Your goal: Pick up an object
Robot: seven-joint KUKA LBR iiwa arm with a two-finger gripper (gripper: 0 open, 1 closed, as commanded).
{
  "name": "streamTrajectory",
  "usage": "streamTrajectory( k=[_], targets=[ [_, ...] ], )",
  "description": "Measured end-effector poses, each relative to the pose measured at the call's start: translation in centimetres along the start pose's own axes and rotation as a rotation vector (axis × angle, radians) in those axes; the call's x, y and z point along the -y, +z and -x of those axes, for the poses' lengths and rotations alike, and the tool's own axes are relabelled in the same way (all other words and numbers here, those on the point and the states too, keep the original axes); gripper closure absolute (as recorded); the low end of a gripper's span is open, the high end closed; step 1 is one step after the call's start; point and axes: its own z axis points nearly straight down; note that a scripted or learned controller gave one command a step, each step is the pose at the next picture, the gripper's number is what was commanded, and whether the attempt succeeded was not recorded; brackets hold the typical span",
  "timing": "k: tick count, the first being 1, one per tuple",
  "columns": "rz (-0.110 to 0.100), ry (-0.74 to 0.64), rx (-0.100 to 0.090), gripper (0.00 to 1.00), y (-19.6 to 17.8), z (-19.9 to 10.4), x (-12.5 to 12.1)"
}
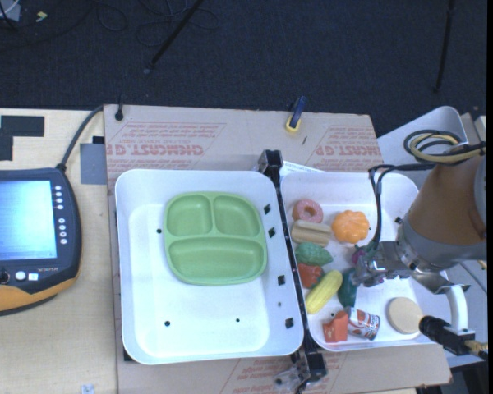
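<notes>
The right bin holds several toy foods: a pink donut, an orange pumpkin, a tan bun, a green leafy piece, a red piece, a yellow corn cob, a dark green piece, a red carton, a small can and a beige disc. My gripper hangs low over the middle of this bin, just right of the corn cob and the dark green piece, below the pumpkin. The wrist hides what lies directly under it.
The left bin carries a green divided plate. A black divider runs between the bins. A teach pendant lies on the bench at the far left. Cables loop above the arm at the right.
</notes>
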Motion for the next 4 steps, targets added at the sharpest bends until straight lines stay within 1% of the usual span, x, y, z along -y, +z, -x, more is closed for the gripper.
streamTrajectory(
  k=[1, 2, 3, 4],
  targets=[
    [0.002, 0.0, 0.0, 1.0, -5.2, 0.2, 0.9],
    [0.0, 0.0, 0.0, 1.0, -6.7, 0.3, 0.9],
    [0.0, -0.004, -0.001, 1.0, -7.1, -3.8, -3.6],
    [-0.001, -0.004, -0.001, 1.0, -7.5, -7.2, -6.5]
  ],
)
